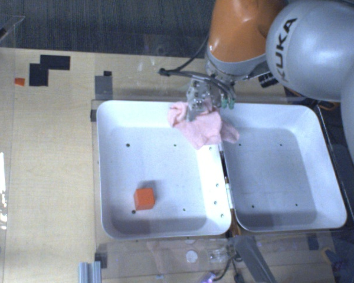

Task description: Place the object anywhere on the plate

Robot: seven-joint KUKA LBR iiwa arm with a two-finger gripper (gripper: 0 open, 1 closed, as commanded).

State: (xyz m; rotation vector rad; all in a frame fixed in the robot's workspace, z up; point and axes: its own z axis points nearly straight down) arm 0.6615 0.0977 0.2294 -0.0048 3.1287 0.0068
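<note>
A crumpled pink cloth (203,128) hangs at the far edge of the bins, over the wall where the left bin (115,158) and right bin (295,175) meet. My gripper (196,106) comes down from the orange-banded wrist (242,22) and is shut on the cloth's upper left part. The fabric bunches around the metal fingers (193,102) and droops down and to the right. A small orange cube (144,198) lies on the floor of the left bin, near its front left corner and far from the gripper.
The big grey arm (318,46) fills the upper right, above the right bin's far corner. Black markers (46,68) and a small orange tag (19,82) sit on the wooden bench to the far left, outside the bins.
</note>
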